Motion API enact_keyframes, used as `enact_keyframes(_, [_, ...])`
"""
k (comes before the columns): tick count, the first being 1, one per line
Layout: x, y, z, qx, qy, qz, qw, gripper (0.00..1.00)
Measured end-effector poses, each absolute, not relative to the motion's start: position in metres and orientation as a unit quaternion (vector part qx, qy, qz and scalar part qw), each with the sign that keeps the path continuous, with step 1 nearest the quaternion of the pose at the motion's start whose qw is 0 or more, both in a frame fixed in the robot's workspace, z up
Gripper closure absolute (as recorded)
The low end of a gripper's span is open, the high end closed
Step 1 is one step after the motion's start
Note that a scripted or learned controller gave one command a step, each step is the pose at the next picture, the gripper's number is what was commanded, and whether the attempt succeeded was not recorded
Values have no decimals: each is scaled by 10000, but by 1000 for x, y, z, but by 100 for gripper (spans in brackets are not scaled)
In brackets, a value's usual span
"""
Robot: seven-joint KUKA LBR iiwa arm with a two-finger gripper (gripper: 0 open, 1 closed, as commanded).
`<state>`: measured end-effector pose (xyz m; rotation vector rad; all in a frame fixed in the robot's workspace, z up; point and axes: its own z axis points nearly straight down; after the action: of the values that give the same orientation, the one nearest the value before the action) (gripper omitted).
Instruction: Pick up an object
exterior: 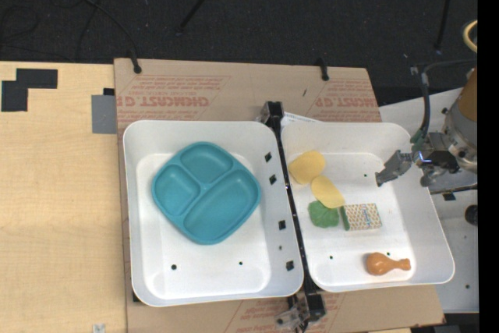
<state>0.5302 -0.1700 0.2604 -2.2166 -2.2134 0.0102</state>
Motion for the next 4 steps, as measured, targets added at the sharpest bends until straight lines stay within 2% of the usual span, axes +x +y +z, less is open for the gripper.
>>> enact_keyframes(1, [532, -170, 265, -7070, -7072, 5, 4, 0])
enact_keyframes(2, [527, -163, 203, -7070, -7072, 23, 45, 0])
enact_keyframes(4, [509, -159, 103, -7071, -7072, 15, 28, 0])
